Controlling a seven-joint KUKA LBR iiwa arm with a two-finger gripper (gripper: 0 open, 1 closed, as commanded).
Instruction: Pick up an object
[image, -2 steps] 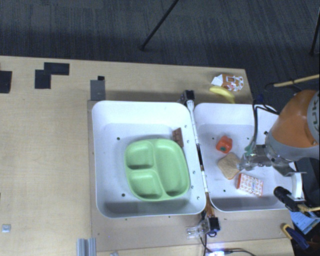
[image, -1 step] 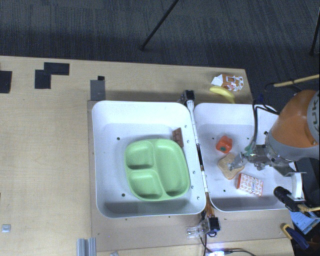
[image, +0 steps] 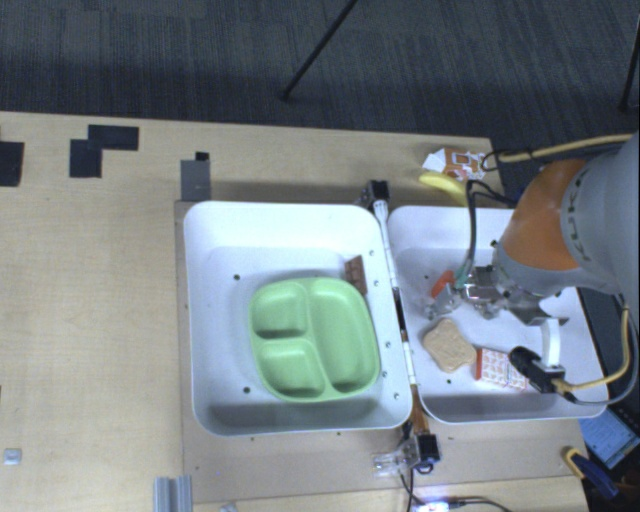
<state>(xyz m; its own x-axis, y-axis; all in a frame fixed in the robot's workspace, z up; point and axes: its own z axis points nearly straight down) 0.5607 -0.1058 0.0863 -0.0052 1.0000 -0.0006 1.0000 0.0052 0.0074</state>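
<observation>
My gripper (image: 452, 297) is down inside the right bin (image: 430, 232), near its left side, with the grey arm and its orange band (image: 540, 225) reaching in from the right. A small orange-red piece (image: 440, 286) lies right at the gripper's left. A tan bread-like slice (image: 448, 346) rests on the bin floor just below the gripper. To its right lies a red and white packet (image: 497, 367). The arm hides much of the bin's right half.
The left bin (image: 200, 300) holds a green divided plate (image: 314, 338) and a small brown item (image: 354, 270) by its right wall. A yellow and white wrapper (image: 450, 168) lies on the bench behind the right bin. Cables run along the arm.
</observation>
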